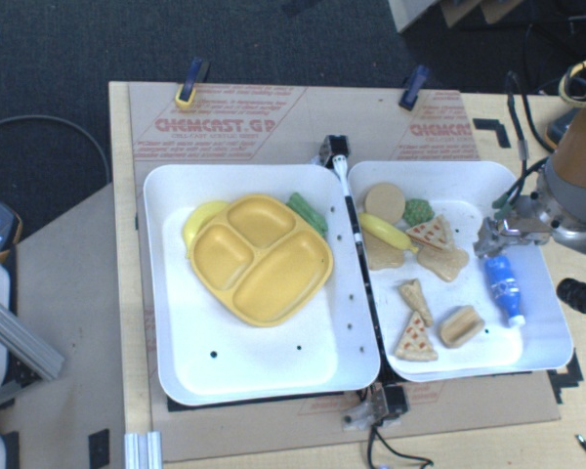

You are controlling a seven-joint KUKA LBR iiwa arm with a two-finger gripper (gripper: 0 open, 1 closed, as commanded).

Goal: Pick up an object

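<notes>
The gripper (496, 243) hangs over the right bin (542, 355), just above the blue bottle (504, 287); how far its jaws stand apart cannot be told. A good grasp likely needs straddling the bottle's width.

A robotics lab: clamped board (273, 115), two white bins (166, 262) of toy food (415, 340), loose cables (39, 125) on dark carpet.

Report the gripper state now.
Gripper: cannot be told; it sits just above the blue bottle in the right bin.
</notes>
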